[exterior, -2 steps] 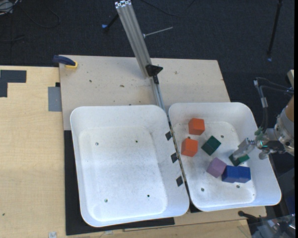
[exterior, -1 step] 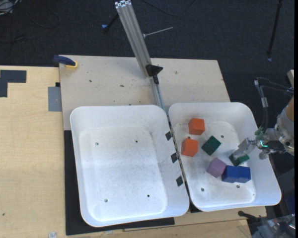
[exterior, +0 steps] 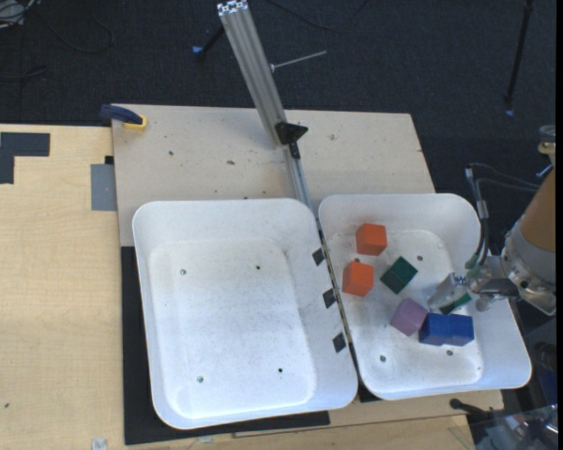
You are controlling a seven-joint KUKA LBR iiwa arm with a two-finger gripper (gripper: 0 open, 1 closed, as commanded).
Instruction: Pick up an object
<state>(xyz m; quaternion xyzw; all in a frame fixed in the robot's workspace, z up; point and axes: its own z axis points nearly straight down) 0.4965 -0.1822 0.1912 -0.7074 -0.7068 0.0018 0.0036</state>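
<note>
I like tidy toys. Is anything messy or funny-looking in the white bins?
Nothing is spilled or broken. All five blocks sit in the right white bin: two orange cubes, a dark green cube, a purple cube and a blue block, turned at different angles.

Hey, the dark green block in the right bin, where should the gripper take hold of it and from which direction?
Probably from straight above, closing on two opposite flat sides of the dark green block. It sits turned diamond-wise to the right bin walls, so the gripper should rotate to match. Bare floor surrounds it; the nearest orange block lies apart.
</note>
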